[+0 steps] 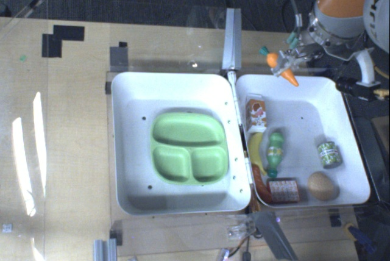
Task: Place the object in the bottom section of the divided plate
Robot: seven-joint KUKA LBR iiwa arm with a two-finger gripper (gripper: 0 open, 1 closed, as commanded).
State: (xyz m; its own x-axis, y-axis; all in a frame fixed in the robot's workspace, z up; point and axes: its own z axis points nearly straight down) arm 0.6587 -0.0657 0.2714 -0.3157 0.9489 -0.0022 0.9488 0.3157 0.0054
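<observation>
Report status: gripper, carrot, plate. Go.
Gripper above right bin's far rim, small orange toy carrot at its tip; grip unclear. Green divided plate in left bin. Path clear.

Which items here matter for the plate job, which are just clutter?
Job: carrot between the fingers of the gripper; green divided plate in left bin.
Clutter, right bin: green bottle, banana, small can, brown egg-shaped item, snack packet.

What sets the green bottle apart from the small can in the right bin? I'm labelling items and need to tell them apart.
The green bottle is long and lies on its side near the bin's left wall; the small can is short, squat and sits toward the right. The bottle is plain green, the can carries a patterned label. Both lie in the right bin.
</observation>
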